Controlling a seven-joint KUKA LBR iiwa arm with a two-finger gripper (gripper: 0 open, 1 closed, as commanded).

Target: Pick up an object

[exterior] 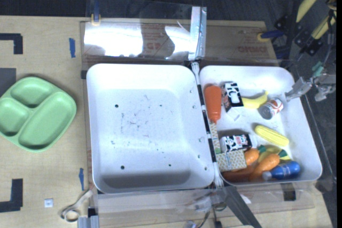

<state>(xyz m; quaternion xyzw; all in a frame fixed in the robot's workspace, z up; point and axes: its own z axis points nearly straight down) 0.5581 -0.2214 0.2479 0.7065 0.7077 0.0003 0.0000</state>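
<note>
Gripper (309, 88) is sitting at the far right rim of the right bin (315, 152); can't tell its state. Toys are lying in that bin: orange carrot (212, 102), banana (255, 100), corn (271, 135), blue bottle (285, 170), small can (270, 108). Left bin (107, 78) is lying beside it, green plate (36, 113) well left.
</note>
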